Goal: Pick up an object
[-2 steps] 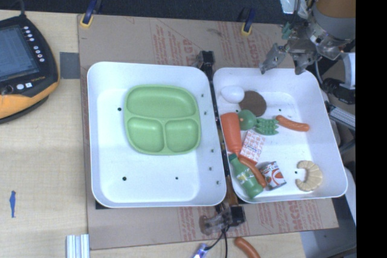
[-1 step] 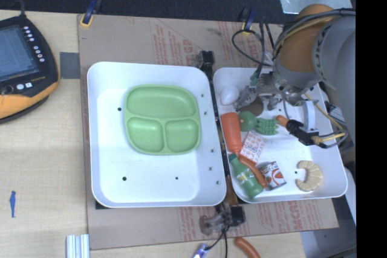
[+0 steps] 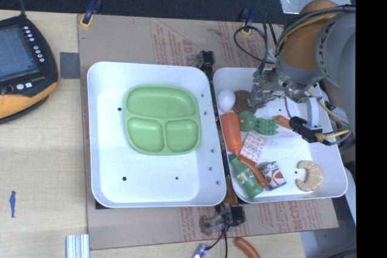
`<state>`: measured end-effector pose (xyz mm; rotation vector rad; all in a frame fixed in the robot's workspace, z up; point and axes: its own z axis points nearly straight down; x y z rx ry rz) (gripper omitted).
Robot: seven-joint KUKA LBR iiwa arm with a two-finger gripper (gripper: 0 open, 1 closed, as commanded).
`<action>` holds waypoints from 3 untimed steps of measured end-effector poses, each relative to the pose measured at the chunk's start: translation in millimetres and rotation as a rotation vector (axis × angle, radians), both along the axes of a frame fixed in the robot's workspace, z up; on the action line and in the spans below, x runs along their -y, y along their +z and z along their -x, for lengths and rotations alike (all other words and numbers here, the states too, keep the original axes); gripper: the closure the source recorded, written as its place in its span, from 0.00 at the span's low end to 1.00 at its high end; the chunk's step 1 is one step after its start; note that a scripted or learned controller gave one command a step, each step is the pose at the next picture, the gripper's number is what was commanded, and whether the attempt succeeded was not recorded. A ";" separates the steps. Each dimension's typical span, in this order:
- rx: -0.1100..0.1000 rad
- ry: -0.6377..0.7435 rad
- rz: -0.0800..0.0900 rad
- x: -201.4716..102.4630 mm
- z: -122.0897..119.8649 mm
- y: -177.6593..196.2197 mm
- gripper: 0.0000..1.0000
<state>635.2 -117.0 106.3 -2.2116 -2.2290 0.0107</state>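
- The gripper point(image 3: 261, 93) hung low at twelve o'clock of the right shallow white plastic bin point(image 3: 331, 157); whether it held anything, I cannot tell.
- The nearest pickable object, a green plastic toy point(image 3: 261, 124), lay just beside it at six o'clock.
- Best approach, I judge: descend squarely, avoiding the white egg point(image 3: 226, 99).
- The printed red-and-white packet point(image 3: 253, 145) was unreadable.

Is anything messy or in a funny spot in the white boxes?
Yes. In the right bin the toys are crammed along its left side: the orange carrot and green bottle lie against that wall. The croissant lies apart. The green plate sits tidy in the left bin.
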 end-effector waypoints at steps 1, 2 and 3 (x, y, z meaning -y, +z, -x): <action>0.000 0.001 0.001 0.1 0.1 -0.1 0.00; 0.008 -0.006 0.013 -10.1 -22.0 -9.7 0.00; 0.007 -0.004 0.006 -13.1 -22.3 -0.3 1.00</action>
